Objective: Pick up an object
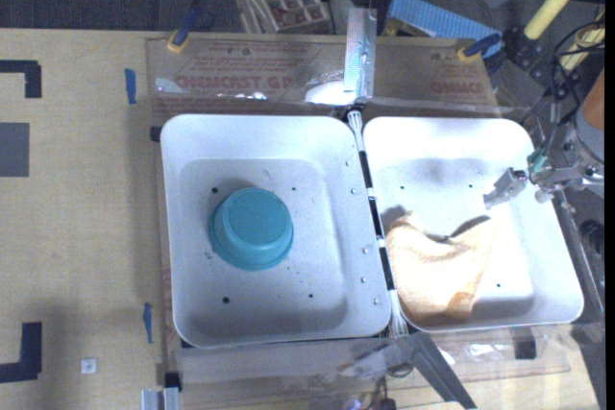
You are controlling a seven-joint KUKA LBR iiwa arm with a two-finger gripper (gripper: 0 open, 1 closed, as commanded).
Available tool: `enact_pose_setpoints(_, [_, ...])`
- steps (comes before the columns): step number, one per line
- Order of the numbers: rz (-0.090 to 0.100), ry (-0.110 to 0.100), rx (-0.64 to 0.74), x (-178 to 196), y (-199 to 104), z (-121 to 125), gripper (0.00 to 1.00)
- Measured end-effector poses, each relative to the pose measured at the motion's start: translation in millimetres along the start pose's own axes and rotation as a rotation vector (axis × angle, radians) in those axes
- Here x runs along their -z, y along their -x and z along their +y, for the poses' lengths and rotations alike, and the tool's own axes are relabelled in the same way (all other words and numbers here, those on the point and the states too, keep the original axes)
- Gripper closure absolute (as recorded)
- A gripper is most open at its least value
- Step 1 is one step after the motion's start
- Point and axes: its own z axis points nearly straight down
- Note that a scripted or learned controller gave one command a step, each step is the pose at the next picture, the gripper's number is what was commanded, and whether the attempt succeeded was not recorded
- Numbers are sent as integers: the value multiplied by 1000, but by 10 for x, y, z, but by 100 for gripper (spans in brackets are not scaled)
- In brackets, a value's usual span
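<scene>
The pincer [506, 187] hangs over the right bin [553, 302] — grip impossible to tell; just below-left lies a crumpled tan cloth [437, 269] — soft, folded.

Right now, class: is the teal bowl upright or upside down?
Upside down: the teal bowl in the left bin shows its flat base on top, rim facing down.

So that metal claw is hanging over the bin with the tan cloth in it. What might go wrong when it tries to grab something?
The gripper sits right of the tan cloth, not over it, so a straight descent may close on bare bin floor. The cloth is limp and crumpled against the right bin's left wall, so it could slip free or snag. The blue bowl in the left bin is far off.
</scene>
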Motion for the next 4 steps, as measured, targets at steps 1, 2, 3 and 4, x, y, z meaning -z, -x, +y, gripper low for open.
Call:
enact_pose_setpoints(1, [-3,9,138,-1035,-323,5,0])
enact_pose_setpoints(2, [-7,16,135,-916,-308,19,100])
enact_pose_setpoints(3, [0,1,81,24,-1147,77,100])
enact_pose_setpoints(4, [0,1,80,23,-1145,76,0])
